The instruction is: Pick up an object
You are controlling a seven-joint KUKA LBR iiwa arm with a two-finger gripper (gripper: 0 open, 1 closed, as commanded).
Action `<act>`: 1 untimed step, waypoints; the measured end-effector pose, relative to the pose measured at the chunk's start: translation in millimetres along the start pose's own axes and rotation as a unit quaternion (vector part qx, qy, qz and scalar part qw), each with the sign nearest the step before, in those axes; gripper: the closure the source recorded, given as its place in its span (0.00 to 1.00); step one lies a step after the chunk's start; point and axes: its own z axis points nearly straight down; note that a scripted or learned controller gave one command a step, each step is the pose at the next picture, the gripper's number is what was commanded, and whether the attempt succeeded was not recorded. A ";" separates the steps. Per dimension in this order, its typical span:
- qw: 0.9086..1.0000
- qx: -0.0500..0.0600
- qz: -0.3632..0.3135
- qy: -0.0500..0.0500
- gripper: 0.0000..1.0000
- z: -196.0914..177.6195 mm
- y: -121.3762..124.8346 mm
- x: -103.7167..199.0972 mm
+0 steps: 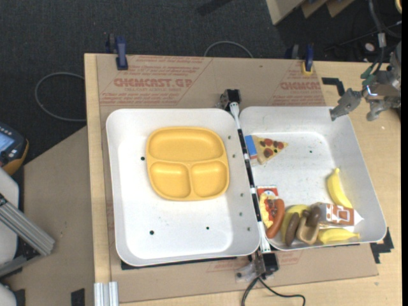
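The tool (366, 101) hangs at the far right corner of the right bin (319, 121), over its rim and well apart from everything inside; whether it is open or closed cannot be told from this slanted view, and nothing is seen in its grip.

No single thing is named for the pick, so the candidates are what lies in the right bin. A toy banana (338, 189) lies alone near the right wall, with bare floor on both its long sides. It looks like hollow plastic: light, stiff, smooth, likely to slip or roll if pinched off-centre. The best hold would be across its narrow width at mid-length.

A toy pizza slice (270, 148) lies flat near the far left corner of that bin, just beside a small blue block (250, 146) at the dividing wall. It is thin and low, so its edges give little to pinch.

Along the near edge things crowd together: a hot dog (275, 214), a brown and yellow cluster (304, 224), a small carton (341, 215) and a second banana (336, 236), touching or overlapping. A grasp there risks nudging neighbours.

The left bin (124, 171) bears a yellow divided plate (188, 162), rigid, broad and shallow, awkward for two fingers except at its rim.
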 end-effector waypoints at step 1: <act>1.000 0.005 0.002 0.001 0.00 108.3 -13.4 -23.6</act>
